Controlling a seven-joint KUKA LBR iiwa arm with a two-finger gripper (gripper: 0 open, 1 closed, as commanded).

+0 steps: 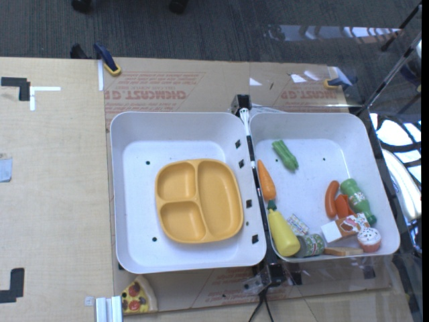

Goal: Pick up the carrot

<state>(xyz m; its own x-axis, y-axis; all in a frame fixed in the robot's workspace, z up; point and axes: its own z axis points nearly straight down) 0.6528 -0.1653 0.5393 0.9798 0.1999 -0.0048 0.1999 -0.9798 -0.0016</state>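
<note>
While the two white bins are sitting side by side on the bench (53,213), the carrot (266,180) is lying in the right bin (315,129), tucked right up against its left wall, next to the divider between the bins. It's lying lengthwise along that wall, orange tip pointing toward the far side and the green end pointing down at a yellow squeeze bottle (283,233), which is sitting just below it, pretty much touching.

A green veggie (285,155) is lying near the carrot, up and to its right, but apart from it. Over by the right wall a bunch of toy food is piling up: a red sausage (331,198), a green bottle (357,200) and some small bits along the near wall that I can't really make out.

The left bin (127,180) is holding a yellow divided plate (199,200) in the middle. A toy pizza slice (136,297) is sitting on the bench just outside that bin's near corner.
</note>
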